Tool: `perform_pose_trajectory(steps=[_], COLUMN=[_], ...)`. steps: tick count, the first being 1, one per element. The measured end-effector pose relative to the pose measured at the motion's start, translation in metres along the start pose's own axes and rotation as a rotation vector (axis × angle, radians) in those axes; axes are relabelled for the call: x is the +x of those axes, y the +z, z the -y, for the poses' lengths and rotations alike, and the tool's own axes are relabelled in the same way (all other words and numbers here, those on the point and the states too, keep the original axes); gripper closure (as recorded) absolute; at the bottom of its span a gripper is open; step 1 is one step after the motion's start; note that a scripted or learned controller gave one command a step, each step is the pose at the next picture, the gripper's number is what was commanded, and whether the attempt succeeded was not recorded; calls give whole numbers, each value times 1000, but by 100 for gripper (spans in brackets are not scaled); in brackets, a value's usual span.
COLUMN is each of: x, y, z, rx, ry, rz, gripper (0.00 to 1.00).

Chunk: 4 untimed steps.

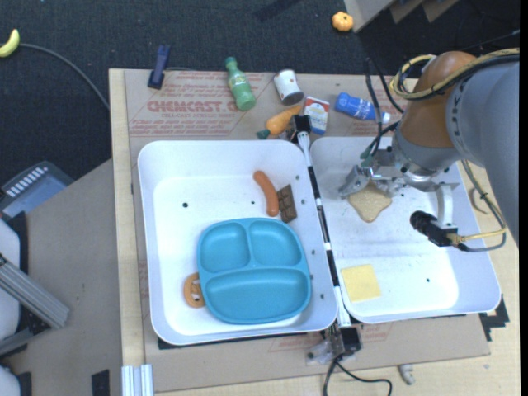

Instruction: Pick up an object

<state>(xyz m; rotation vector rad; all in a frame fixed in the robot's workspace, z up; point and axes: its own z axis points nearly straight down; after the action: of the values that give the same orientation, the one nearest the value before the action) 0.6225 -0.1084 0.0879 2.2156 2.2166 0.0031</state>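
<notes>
Gripper (368, 181) low in right bin (429, 291), metal fingers at the flat, tan, ragged-edged bread piece (370, 205); cannot tell their spread. Square yellow cheese slice (360, 282) lies nearer, apart.

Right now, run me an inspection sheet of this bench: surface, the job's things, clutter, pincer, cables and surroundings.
Surface: brown bench top bearing two white bins, left bin and right bin, side by side.
Job's things: right bin holds a tan bread-like piece and a yellow square. Left bin holds a blue divided plate, a sausage, a brown block and a pretzel at the plate's edge.
Clutter: behind the bins, a green bottle, a small can, a blue bottle and a carrot.
Pincer: pincer low over the tan piece; finger state cannot be told.
Cables: yellow cable looping beside the arm.
Surroundings: dark floor with a small orange object.
</notes>
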Motion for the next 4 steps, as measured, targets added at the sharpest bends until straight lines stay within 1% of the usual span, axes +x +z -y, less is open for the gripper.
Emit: perform_pose_trajectory(steps=[1,2,3,4], x=[0,1,-4,-4], y=[-11,-11,0,-11], z=[-1,-1,3,2], rx=[-3,-3,2,-2], ry=[0,0,0,0], rz=[-1,-1,-4,-1], gripper=[100,0,0,100])
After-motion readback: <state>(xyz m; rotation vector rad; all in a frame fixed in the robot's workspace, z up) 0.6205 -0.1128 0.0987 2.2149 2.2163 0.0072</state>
